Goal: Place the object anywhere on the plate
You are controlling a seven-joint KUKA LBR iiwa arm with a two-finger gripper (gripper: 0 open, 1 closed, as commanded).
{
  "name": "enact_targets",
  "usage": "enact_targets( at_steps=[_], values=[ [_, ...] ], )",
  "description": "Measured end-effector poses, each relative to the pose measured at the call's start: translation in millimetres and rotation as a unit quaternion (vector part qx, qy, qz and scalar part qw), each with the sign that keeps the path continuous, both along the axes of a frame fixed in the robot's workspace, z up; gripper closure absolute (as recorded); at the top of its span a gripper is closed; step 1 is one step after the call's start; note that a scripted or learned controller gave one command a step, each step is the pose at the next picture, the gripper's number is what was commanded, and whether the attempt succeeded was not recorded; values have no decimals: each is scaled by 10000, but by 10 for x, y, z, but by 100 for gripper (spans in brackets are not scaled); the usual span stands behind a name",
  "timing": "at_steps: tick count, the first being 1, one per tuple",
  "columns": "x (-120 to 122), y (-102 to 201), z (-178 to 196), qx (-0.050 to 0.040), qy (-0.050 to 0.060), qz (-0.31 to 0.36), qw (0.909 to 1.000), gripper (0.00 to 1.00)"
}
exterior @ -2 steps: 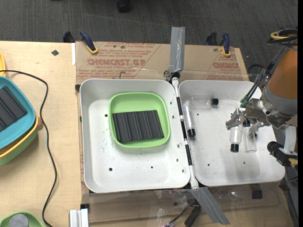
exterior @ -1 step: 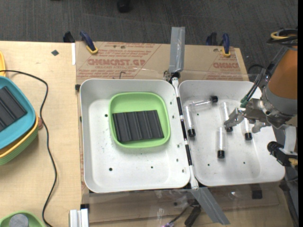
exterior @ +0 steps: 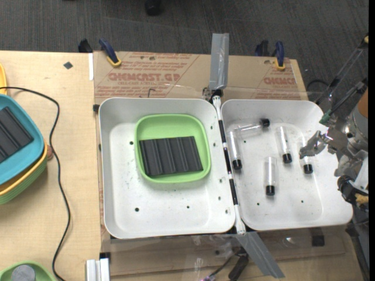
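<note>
From the camera view, the task looks barely begun. The green plate (exterior: 172, 151) sits in the left bin (exterior: 117, 174), left of centre frame, carrying a dark ribbed insert (exterior: 170, 156) and none of the tubes. The right bin (exterior: 293, 212) holds several clear tubes with black caps: one (exterior: 252, 126) near its top, one (exterior: 235, 153) along its left wall, one (exterior: 269, 177) in the middle, another (exterior: 284, 145) right of that. At the right edge the pincer (exterior: 313, 147) hangs over that bin; whether it is parted or grips anything, I cannot tell. Picking and carrying across remain.
</note>
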State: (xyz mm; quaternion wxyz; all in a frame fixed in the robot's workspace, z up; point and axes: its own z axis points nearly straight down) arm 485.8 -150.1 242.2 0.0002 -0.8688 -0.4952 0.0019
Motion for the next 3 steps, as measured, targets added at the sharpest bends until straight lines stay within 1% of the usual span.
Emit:
enact_targets(
  at_steps=[1, 2, 3],
  values=[
    [-84, -452, 306, -3, 6, -1219, 9925, 0],
    [-89, -611, 256, -8, 11, -2814, 9596, 0],
    [-87, -721, 396, -17, 14, -4038, 9149, 0]
  ],
)
